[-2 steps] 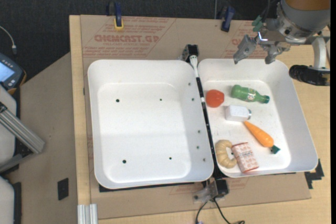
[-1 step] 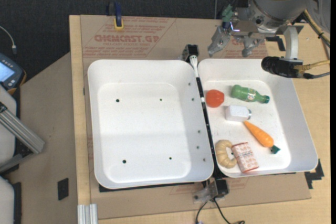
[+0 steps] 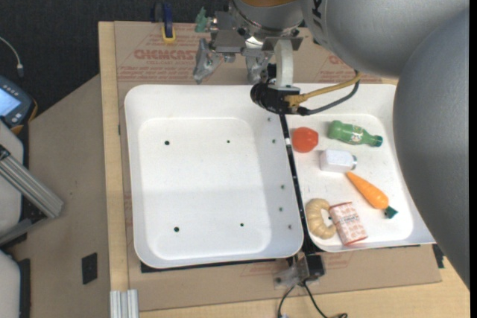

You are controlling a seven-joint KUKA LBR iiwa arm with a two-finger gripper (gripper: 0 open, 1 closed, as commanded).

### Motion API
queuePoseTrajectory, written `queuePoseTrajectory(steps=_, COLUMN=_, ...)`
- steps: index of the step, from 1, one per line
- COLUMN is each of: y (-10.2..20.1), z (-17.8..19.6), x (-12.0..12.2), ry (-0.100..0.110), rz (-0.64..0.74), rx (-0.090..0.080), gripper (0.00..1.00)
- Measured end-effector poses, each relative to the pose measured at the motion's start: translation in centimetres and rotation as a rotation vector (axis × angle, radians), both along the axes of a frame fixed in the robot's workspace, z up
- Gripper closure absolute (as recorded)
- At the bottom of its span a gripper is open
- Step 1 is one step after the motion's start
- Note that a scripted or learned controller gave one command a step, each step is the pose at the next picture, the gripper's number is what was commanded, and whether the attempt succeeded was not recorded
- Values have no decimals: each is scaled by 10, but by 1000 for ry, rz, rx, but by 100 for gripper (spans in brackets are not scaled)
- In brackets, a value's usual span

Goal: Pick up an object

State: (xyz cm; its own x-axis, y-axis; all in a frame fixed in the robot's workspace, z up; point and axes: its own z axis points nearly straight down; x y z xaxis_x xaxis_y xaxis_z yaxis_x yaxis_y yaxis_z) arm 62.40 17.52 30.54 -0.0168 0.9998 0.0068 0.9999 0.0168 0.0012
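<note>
the gripper hangs over the far rim of the left bin, its fingers apart with nothing between them. the right bin holds a red ball, a green bottle, a white block, a carrot, a bagel and a red-and-white carton.

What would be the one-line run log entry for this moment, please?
phase: pre-grasp | gripper: above bins' far edge, holding nothing | right bin: tomato, green bottle, carrot, carton | picked: none
</note>
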Motion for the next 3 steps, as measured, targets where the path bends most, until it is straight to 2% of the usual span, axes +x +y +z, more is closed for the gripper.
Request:
queuePoseTrajectory(steps=1, y=54, z=-9, x=-65, ry=8, rz=-8, rx=-5, gripper=0)
queuePoseTrajectory(steps=3, y=50, z=-8, x=-62, ry=4, rz=-16, rx=-7, gripper=0)
